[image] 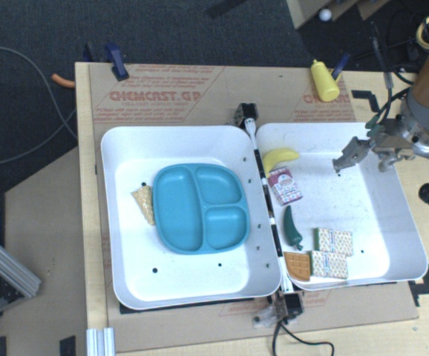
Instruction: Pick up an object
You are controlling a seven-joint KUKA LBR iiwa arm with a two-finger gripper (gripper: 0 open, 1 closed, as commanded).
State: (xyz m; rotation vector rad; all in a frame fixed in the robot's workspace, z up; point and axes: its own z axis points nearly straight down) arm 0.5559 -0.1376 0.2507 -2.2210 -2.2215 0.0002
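My gripper [367, 159] hangs over the upper right part of the right bin [393, 221], open, with nothing between its fingers. The bin's objects lie to its left and below. A yellow banana [280, 156] rests at the bin's top left, with a maroon packet [284, 185] just under it. A dark green pepper-like piece [292, 227] lies along the left wall. Near the front sit an orange waffle piece [297, 265] and two pale printed packets [335, 241] [329, 265].
The left bin [125, 154] holds a blue divided plate [200, 206] and a tan cracker-like piece [145, 202] at its left edge. A yellow bottle [323, 80] and a blue clamp [116, 60] lie on the board behind the bins.
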